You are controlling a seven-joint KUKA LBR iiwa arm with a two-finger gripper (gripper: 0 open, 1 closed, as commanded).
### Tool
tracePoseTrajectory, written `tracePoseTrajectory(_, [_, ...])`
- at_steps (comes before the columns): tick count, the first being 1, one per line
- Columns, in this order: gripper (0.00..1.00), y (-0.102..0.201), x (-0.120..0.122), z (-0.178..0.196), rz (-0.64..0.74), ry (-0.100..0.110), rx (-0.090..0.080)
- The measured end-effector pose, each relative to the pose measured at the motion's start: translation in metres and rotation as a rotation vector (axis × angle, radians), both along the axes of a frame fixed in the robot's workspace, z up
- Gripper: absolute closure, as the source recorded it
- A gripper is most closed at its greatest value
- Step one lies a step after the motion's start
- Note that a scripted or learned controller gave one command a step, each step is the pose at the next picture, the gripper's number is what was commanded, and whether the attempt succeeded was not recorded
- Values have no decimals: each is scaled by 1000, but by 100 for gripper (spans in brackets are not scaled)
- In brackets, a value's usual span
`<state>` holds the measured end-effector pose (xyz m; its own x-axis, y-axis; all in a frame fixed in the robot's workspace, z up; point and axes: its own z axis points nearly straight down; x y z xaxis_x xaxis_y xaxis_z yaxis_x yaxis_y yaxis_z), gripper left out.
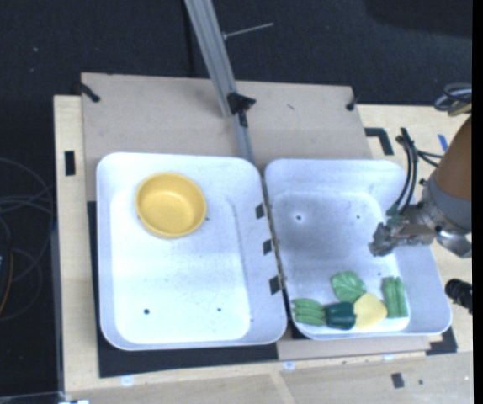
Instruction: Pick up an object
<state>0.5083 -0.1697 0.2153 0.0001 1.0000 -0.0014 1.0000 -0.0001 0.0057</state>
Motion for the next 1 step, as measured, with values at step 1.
tracePoseTrajectory(1, [100,-1,1,52,0,0,0])
